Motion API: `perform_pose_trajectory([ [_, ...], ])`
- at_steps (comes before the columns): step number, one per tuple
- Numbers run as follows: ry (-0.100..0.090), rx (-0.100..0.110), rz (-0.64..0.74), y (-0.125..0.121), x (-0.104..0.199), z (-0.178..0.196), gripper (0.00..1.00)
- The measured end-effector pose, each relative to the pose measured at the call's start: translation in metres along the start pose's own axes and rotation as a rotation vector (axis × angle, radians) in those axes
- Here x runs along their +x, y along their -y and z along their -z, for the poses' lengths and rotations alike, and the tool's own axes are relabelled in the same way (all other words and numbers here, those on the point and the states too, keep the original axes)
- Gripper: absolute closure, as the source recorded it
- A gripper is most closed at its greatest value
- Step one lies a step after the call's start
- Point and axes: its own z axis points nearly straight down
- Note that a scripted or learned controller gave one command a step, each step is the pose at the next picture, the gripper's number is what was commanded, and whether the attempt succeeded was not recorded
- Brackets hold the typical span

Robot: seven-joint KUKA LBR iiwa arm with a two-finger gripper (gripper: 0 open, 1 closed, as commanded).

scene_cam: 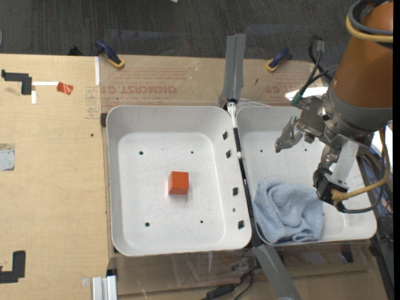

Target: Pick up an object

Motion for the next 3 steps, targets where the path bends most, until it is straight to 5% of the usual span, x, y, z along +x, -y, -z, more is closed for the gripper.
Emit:
perform_pose_trajectory([
  [1, 0.001, 0.0, -0.188, 0.023, 0.043, 0.066, 0.0],
  [3, 0.002, 0.003, -0.483, -0.012, -0.024, -0.045, 0.0],
])
